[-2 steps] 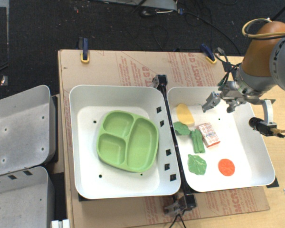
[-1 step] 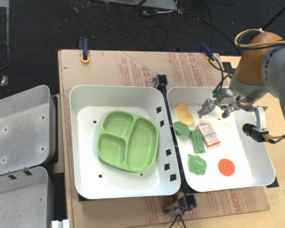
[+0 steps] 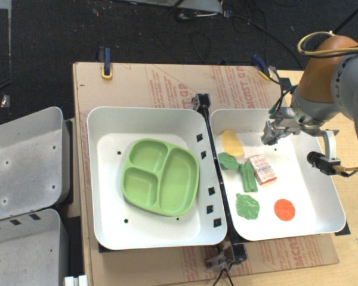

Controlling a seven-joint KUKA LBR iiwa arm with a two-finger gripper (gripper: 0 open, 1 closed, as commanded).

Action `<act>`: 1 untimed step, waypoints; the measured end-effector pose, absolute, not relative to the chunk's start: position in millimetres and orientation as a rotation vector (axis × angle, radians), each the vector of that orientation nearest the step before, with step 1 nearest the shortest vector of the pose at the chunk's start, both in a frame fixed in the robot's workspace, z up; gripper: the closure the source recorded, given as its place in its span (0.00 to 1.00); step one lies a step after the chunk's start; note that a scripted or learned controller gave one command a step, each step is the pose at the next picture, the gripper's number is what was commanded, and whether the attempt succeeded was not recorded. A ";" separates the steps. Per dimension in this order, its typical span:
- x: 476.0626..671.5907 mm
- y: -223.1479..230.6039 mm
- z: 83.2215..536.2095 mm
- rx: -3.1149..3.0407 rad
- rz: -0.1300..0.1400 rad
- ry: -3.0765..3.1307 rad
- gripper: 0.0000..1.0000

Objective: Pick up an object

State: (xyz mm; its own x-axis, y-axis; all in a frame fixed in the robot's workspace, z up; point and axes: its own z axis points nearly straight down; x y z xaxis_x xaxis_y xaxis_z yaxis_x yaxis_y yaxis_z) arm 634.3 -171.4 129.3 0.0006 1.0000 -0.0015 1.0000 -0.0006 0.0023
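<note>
The right bin (image 3: 313, 186) holds a yellow rounded piece (image 3: 231, 142), a small red-and-white box (image 3: 262, 168), a long green piece (image 3: 247, 177), a small green piece (image 3: 227, 161), a leafy green piece (image 3: 247, 206) and an orange disc (image 3: 284, 209). My gripper (image 3: 270, 137) hangs over the bin's far part, right of the yellow piece and above the box. I see nothing between its fingers.
The left bin (image 3: 101, 159) carries a green divided plate (image 3: 161, 176). A black divider (image 3: 212, 159) runs between the two bins. Grey lids lie off the bench at the far left (image 3: 24, 159). Clamps sit at the board's far edge (image 3: 106, 64).
</note>
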 end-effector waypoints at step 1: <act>633.2 -171.4 172.7 2.217 0.004 2.218 1.00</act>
State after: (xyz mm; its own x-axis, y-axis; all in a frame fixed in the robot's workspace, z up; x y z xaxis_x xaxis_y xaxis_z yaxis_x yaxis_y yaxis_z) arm 633.2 -171.4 172.7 -0.0004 1.0000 -0.0016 1.0000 0.0004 0.0056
